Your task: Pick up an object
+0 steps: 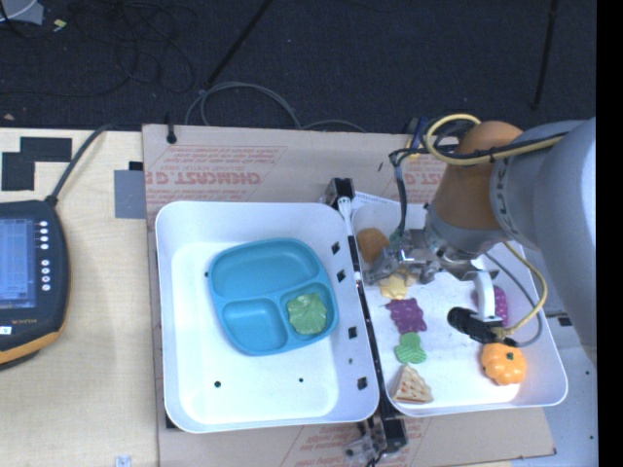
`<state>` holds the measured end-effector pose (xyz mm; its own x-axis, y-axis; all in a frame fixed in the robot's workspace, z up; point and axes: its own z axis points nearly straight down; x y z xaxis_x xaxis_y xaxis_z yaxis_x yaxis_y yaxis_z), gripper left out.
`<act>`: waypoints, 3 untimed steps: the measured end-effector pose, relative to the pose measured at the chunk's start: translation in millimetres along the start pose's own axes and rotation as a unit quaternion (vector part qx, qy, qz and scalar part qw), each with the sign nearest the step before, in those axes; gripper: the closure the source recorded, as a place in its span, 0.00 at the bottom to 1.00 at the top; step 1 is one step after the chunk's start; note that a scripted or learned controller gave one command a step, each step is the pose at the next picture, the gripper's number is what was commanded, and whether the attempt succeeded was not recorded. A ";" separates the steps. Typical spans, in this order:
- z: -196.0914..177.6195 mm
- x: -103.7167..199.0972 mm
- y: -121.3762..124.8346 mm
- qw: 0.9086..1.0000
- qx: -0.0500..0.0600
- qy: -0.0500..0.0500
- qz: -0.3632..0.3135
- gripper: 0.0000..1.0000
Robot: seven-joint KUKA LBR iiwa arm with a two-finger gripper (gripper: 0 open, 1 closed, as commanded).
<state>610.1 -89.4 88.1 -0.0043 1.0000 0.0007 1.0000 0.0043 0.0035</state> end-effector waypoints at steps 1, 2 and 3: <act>-9.1 -2.7 -3.8 1.000 0.004 0.000 0.004 1.00; -131.1 29.2 -77.4 1.000 0.002 0.001 0.001 1.00; -124.5 27.9 -75.4 1.000 0.003 0.000 0.003 0.00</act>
<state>534.1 -61.9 212.4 0.0011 1.0000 0.0010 1.0000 -0.0011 -0.0034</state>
